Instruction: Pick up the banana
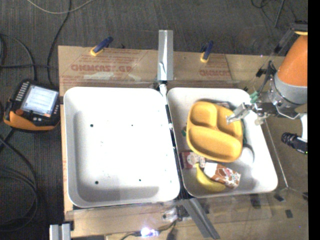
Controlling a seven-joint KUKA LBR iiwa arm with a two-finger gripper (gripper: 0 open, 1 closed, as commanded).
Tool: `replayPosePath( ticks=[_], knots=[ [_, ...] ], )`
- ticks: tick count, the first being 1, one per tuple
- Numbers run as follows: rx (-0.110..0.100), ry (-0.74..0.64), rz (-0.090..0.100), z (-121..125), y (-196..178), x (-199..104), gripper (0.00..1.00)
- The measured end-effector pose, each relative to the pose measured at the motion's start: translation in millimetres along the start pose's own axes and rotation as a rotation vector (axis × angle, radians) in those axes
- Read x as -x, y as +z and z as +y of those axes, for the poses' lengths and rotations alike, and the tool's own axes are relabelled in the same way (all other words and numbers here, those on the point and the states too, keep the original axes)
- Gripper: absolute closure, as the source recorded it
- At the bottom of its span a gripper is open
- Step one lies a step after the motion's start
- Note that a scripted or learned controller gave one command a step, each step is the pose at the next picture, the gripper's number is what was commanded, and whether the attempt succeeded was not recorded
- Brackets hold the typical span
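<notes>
The two bins, left and right, look like smooth white plastic with a soft shine. Inside the right bin, the yellow tray seems to be matt plastic with a smooth, moulded surface. Just below the tray, the banana has a dull yellow skin, and the small packet lying on it looks like glossy printed paper or foil. The board under the bins looks like rough brown cardboard. Right of the tray, the gripper appears to be bright metal. The floor looks like dark, rough carpet.
</notes>
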State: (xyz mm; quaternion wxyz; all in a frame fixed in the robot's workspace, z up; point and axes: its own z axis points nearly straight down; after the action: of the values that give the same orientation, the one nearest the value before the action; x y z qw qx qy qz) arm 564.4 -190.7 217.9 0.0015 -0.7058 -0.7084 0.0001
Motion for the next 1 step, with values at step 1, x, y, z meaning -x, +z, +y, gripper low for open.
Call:
replayPosePath(
  ticks=[1],
  knots=[
    [0.024, 0.073, -0.002, 31.3, 103.8, 24.6, 0.00]
  ],
)
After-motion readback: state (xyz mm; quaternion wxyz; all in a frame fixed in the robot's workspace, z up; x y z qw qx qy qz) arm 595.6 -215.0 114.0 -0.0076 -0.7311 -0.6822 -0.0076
